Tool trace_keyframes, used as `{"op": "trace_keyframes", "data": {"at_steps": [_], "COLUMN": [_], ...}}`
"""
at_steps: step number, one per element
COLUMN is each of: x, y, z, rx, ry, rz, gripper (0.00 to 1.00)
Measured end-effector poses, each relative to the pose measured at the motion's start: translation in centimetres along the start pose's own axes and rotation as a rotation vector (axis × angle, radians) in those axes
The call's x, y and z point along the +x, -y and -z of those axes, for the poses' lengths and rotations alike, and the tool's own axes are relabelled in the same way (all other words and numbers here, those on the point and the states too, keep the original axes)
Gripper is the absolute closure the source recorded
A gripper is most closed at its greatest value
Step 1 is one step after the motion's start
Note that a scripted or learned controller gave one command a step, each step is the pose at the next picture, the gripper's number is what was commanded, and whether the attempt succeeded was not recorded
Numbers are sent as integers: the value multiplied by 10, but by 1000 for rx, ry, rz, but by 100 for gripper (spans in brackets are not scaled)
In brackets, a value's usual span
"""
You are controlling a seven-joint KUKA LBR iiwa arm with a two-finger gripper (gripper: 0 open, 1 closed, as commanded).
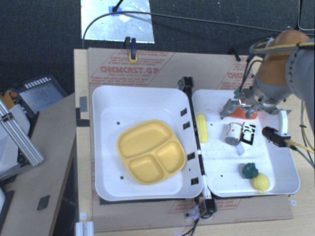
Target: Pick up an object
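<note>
My gripper [239, 107] hangs over the back part of the right bin [290, 181], right above a small orange object [240, 113] that it partly hides. In front of it lie a white and grey cup [232, 133] on its side and a black and white block [247, 133]. A yellow banana-like piece [201, 127] rests against the bin's left wall. Near the front right corner sit a dark green object [250, 170] and a yellow lemon [261, 182].
The left bin [106, 102] holds a yellow divided plate [150, 151]. A black clip strip [192, 132] runs along the seam between the bins. The grey arm [295, 68] with its cables [295, 146] comes in over the right bin's back right side.
</note>
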State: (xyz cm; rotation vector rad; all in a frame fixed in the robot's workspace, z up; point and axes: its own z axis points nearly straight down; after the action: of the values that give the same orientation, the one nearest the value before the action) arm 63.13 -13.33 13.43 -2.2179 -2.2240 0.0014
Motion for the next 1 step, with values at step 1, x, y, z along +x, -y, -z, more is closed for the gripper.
{"op": "trace_keyframes", "data": {"at_steps": [1], "x": [1], "y": [0], "z": [-52], "rx": [0], "ry": [0], "rz": [0], "gripper": [0]}}
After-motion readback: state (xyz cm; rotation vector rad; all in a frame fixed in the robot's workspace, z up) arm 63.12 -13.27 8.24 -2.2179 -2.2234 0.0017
